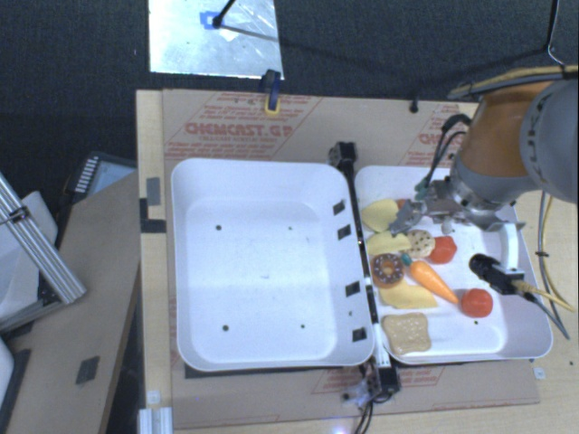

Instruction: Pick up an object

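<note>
Bare left bin (262,269), foil sheet (213,25) top, yellow clamp (271,93), alu rail (32,242) left

A single fixed camera looks down on the bench (226,116) at a slant from above, far enough back to take in both white bins. The left bin (262,179) fills the centre of the frame, the right bin (520,337) the lower right. The arm (516,143) enters from the right edge.

The toy foods lie together in the right bin (529,337) — an orange carrot (432,278), a chocolate doughnut (388,268), a toast slice (407,332), a red tomato (478,303), yellow pieces (381,214).
</note>
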Motion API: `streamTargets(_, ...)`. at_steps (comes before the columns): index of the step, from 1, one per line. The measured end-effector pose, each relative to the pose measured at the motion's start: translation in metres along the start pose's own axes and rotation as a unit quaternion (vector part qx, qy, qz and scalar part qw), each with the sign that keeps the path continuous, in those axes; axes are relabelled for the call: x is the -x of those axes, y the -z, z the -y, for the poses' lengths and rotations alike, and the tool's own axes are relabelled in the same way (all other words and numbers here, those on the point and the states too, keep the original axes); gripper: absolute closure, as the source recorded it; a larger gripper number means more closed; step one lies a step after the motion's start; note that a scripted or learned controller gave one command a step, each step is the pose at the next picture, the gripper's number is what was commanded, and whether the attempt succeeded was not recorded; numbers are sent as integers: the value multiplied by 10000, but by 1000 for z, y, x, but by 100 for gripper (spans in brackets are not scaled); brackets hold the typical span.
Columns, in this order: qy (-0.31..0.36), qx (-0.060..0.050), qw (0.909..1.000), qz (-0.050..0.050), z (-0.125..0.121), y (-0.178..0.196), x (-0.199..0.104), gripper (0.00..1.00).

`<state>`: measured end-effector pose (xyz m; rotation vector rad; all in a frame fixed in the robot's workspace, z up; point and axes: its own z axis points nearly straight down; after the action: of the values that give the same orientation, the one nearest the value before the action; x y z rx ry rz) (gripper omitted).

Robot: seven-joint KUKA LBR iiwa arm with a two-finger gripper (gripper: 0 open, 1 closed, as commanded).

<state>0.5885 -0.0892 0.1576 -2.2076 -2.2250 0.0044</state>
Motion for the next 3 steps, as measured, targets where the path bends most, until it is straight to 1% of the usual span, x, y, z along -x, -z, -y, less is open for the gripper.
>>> streamTargets(1,8,26,10000,-1,46,27,-70,0)
streamTargets(2,-21,53,10000,11,44,37,-66,100)
streamTargets(3,1,42,10000,10,30,26,-100,100)
